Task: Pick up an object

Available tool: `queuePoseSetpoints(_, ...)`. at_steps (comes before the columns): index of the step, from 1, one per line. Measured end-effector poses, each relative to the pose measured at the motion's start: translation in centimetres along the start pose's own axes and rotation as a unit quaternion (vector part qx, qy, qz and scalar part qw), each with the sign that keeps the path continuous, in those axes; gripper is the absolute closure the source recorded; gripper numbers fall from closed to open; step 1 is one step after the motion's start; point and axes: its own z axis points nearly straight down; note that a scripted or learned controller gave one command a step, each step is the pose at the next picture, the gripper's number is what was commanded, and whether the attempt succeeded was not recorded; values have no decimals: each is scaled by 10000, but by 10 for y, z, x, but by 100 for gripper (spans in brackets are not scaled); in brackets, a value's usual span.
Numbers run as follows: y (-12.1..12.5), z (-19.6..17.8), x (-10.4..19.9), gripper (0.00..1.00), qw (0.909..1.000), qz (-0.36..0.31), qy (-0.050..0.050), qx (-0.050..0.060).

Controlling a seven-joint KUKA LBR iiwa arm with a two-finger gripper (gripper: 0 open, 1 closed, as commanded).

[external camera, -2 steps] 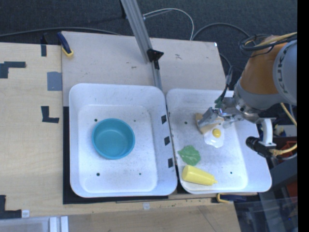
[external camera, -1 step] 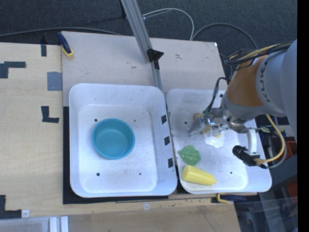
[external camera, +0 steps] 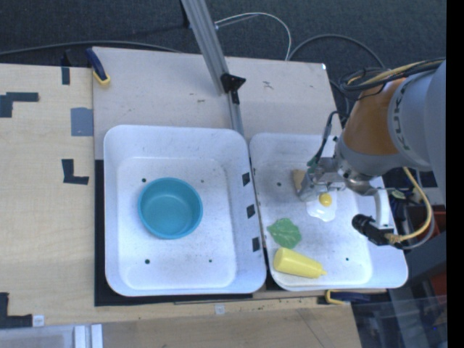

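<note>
From where I stand I cannot tell how the jaws of the gripper [external camera: 313, 188] are set, low in the right bin [external camera: 362, 267] over the fried egg toy [external camera: 322, 206], beside a small tan piece [external camera: 299, 177]. That flat, glossy egg could slide away on the slick white floor. Nearer the front lie a crinkled green leaf [external camera: 285, 232] and a smooth yellow cone [external camera: 296, 264]; a round blue bowl [external camera: 170, 207] sits in the left bin [external camera: 123, 267].
</note>
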Motion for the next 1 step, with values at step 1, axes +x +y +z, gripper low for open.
queuePoseSetpoints(1, 0, -45, -7, 100, 10000, 12, -9, -30)
